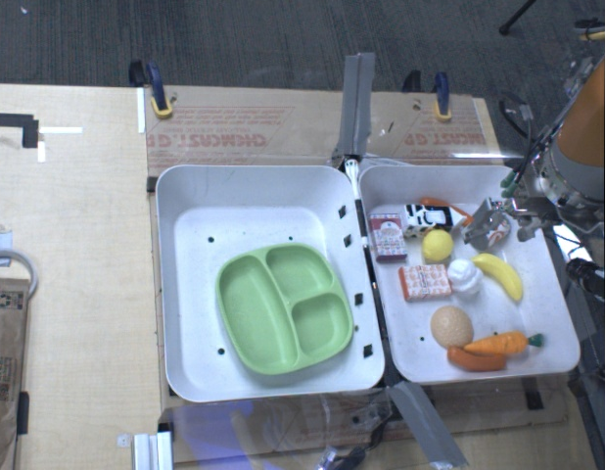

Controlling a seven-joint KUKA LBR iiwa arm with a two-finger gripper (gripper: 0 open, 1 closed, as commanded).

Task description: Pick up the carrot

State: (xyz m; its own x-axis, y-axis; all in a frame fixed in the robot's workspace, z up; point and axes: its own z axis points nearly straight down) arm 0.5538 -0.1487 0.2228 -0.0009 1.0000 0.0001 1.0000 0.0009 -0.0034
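Note:
The carrot [500, 344] is orange with a small green tip pointing right. It lies near the front edge of the right bin [562, 306], just above a red-orange piece [477, 360] that touches it. My gripper [489, 227] hangs over the back part of the same bin. It is above the banana [502, 274], to the right of a yellow lemon [438, 245], and well behind the carrot. Nothing is seen held in it.
The right bin also holds a tan egg-shaped item [451, 326], a pink packet [425, 282], a white round item [464, 275], a red box [388, 236] and a black-and-white item [420, 218]. A green divided plate [286, 306] lies in the left bin [185, 262].

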